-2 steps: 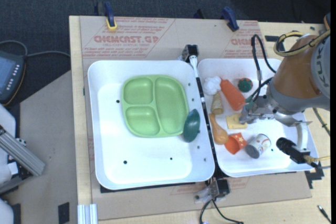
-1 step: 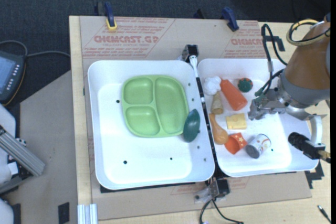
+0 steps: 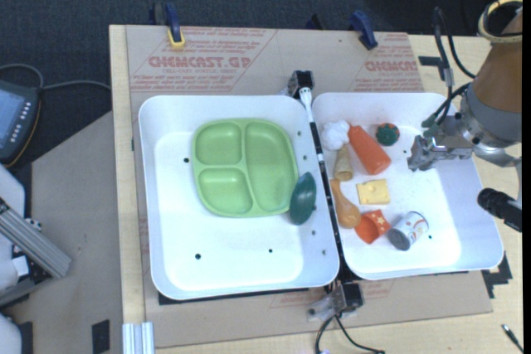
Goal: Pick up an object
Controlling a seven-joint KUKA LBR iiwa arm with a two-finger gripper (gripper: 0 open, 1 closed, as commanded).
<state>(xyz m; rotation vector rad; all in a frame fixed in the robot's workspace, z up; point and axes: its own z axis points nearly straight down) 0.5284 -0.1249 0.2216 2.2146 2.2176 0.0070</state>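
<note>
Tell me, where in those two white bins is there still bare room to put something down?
Left bin: bare floor in front of the green plate and along its left wall. Right bin: bare along its front right, past the can. Crowded: the right bin's left half, from orange bottle to cheese.

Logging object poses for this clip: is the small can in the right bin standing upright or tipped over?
Tipped over. The can lies on its side on the right bin floor, its dark end facing the lower left, beside the red block.
</note>
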